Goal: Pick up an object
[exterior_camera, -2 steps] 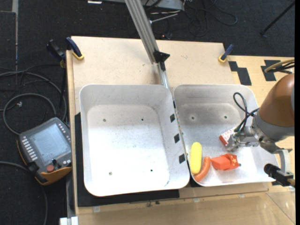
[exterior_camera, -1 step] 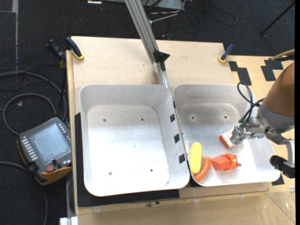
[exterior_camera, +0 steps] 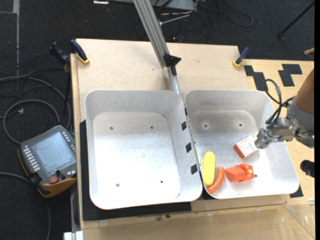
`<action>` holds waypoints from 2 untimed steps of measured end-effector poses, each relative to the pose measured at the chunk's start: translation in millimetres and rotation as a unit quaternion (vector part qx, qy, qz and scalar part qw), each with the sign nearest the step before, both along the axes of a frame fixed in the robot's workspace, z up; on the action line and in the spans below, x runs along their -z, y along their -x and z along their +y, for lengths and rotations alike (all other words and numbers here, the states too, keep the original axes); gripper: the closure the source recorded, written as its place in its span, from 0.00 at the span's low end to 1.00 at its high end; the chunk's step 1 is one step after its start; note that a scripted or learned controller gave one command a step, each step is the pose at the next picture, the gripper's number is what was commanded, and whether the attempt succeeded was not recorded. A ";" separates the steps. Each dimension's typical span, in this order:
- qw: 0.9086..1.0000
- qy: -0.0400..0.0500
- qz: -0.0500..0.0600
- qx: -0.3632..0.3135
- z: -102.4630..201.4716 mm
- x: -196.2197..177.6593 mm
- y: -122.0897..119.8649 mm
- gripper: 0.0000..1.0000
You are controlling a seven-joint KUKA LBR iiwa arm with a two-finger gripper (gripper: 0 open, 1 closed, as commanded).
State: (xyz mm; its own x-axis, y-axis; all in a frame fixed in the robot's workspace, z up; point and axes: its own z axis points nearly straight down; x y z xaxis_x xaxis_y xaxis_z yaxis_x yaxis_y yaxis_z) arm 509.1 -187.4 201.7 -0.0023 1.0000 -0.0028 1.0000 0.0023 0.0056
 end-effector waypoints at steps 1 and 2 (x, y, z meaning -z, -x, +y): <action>1.000 0.000 -0.001 -0.001 6.2 -59.9 -6.6 1.00; 1.000 0.000 0.001 -0.001 6.2 -77.1 -7.7 1.00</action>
